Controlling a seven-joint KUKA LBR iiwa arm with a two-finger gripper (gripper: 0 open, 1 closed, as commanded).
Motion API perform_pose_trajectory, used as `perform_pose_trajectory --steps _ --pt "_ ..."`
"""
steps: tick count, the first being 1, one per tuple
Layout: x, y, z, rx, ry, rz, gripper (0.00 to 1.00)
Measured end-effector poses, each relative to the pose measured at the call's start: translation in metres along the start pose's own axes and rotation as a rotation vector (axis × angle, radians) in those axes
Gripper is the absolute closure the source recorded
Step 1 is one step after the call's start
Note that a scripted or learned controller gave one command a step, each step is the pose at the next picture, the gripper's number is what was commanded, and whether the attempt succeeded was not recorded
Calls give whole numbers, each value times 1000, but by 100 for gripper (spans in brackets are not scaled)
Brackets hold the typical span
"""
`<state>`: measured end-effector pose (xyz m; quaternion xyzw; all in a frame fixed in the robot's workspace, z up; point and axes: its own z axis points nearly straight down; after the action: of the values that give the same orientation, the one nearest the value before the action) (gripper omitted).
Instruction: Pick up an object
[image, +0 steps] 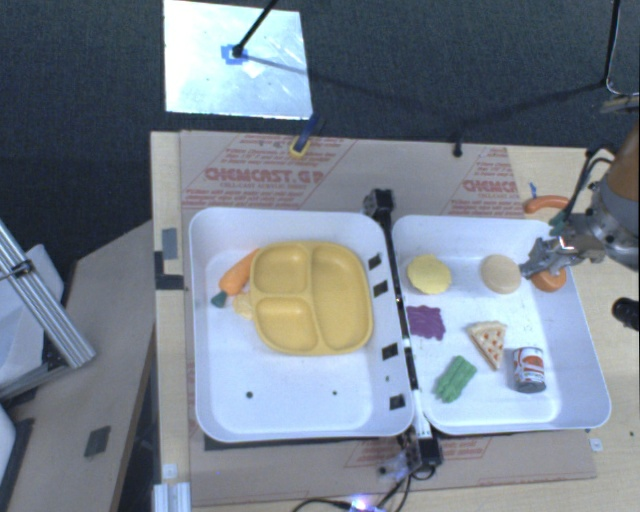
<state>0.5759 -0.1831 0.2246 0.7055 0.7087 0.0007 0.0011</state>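
Tool (543, 262) at rt bin's (580, 345) far edge, beside bun (500, 273).

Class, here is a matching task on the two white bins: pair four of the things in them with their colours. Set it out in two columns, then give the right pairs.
Things:
1. divided plate
2. pizza slice
3. can
4. flat round piece

Descriptions:
A. red and white, near the right bin's front right corner
B. yellow, in the left bin
C. pale yellow, at the right bin's back left
D. tan with red spots

Pairs: 1-B, 2-D, 3-A, 4-C
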Motion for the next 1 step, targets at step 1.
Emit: perform_pose_trajectory --steps 1 --pt "61 10 -7 0 2 -6 100"
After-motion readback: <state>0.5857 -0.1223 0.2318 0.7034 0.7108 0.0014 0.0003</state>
